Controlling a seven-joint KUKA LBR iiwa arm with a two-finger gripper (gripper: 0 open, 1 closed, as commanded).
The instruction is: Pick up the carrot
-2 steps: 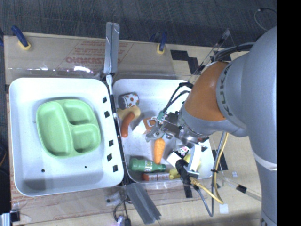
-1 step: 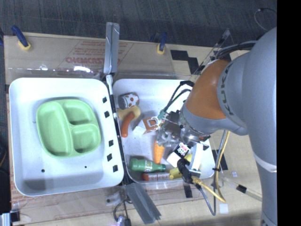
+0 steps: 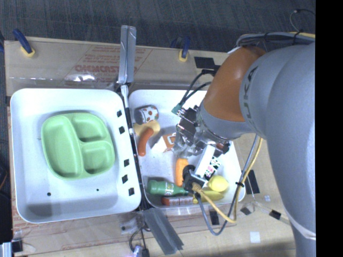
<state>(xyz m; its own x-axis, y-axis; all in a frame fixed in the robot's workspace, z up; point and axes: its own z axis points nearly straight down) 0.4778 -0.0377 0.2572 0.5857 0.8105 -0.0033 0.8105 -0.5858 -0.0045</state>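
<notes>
Two shallow white bins sit side by side on the bench, and the left bin (image 3: 21,143) holds one thing, a pale green plastic plate (image 3: 78,144) with three smooth, rounded compartments. The right bin (image 3: 161,96) is crowded: one carrot (image 3: 180,170), short, orange and blunt-ended, lies near the middle toward the front, right under the gripper (image 3: 185,153). The grey arm with its glossy orange band comes down over the bin from the right and covers much of it, and I cannot tell whether the fingers are apart or together, since the wrist hides them. Around the carrot I count one curved orange sausage shape (image 3: 143,141) beside a yellowish piece (image 3: 150,126), one small round can (image 3: 147,113), one green bottle (image 3: 167,187) lying flat along the front wall, and one yellow lemon-like lump (image 3: 218,184) just right of the carrot.
</notes>
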